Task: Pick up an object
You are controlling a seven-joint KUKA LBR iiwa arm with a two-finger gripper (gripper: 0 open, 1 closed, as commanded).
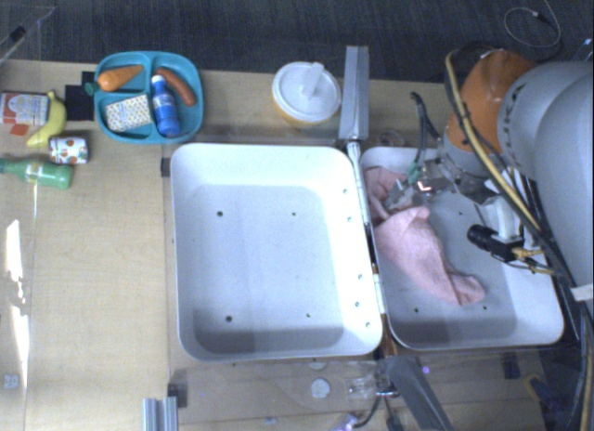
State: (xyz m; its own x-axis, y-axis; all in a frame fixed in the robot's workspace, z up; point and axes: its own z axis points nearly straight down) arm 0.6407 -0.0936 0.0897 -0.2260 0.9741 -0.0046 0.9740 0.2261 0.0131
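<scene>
From my remote station I see the pincer (415, 181) low over the pink cloth (419, 251) in the right bin (538, 327), right of centre, presumably for grasping; its state I cannot tell.

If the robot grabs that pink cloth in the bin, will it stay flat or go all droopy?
Probably droopy. The pink cloth lies crumpled in soft folds in the right bin, so it looks limp, not stiff. It likely weighs little and would dangle from the tool. A pinch might catch just one fold, so part could drag.
</scene>
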